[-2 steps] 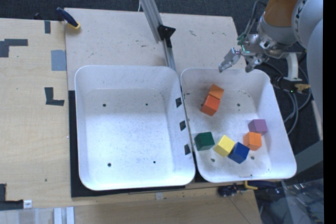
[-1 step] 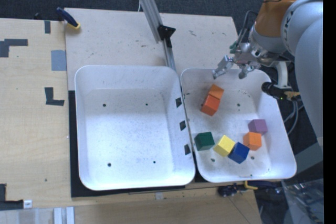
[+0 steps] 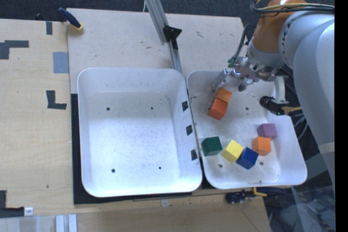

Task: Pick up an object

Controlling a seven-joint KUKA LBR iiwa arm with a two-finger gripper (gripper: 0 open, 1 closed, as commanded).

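We see the gripper [image 3: 232, 80] hanging over the far part of the right bin [image 3: 288, 174], just above the long orange block [image 3: 219, 104], which lies tilted on the bin floor; whether the gripper is parted or closed we cannot tell, and nothing visibly sits in it. Nearer the camera than the long orange block lie a green cube [image 3: 212, 145], a yellow cube [image 3: 233, 150], a blue cube [image 3: 247, 158], a small orange cube [image 3: 262, 145] and a purple cube [image 3: 267, 130], all well apart from it. Left of that block, the left bin [image 3: 87, 117] touches the right bin's rim.
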